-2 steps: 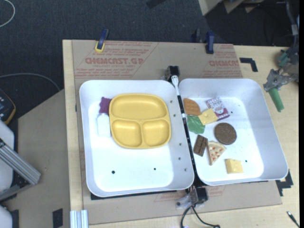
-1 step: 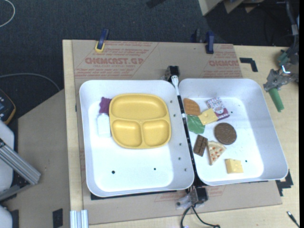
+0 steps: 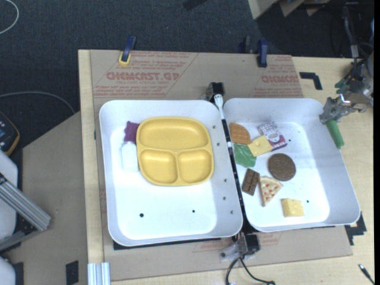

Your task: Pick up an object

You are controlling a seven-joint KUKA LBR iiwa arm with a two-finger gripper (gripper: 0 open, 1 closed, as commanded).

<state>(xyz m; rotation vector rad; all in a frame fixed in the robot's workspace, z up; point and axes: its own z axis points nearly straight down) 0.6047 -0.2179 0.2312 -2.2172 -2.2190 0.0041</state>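
The gripper (image 3: 336,113) hung over the right bin's (image 3: 332,209) far right rim with a green stick-like piece (image 3: 336,133) slanting down from its tip, though whether the hand was clenched on it or released could not be told. The other toy foods lay in that bin's left half (a brown cookie (image 3: 281,166), a pizza slice (image 3: 269,189), a cheese cube (image 3: 292,207), a chocolate bar (image 3: 250,181) among them). A yellow divided plate (image 3: 175,149) sat in the left bin (image 3: 166,221).
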